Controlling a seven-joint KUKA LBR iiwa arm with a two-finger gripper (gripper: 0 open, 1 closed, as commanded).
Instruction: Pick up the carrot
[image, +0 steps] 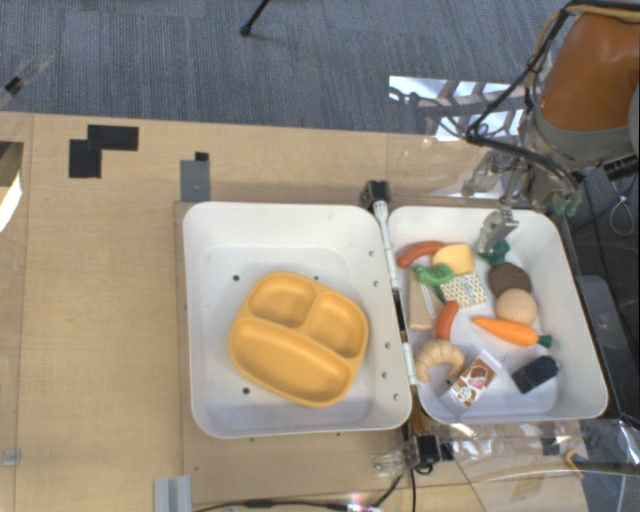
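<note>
The carrot (510, 331) lies flat in the right bin (578, 300), just below a tan round toy (516, 305) and beside a black block (535, 374). The gripper (494, 236) hangs over the bin's far edge, well apart from the carrot; whether its jaws are apart or together cannot be told. A yellow divided plate (298, 337) sits in the left bin (210, 300).

A robotics lab; a wooden bench (100, 300) with black markers (100, 148) at ten o'clock; loose cables (440, 460) at five o'clock; grey carpet (200, 50) at twelve.
</note>
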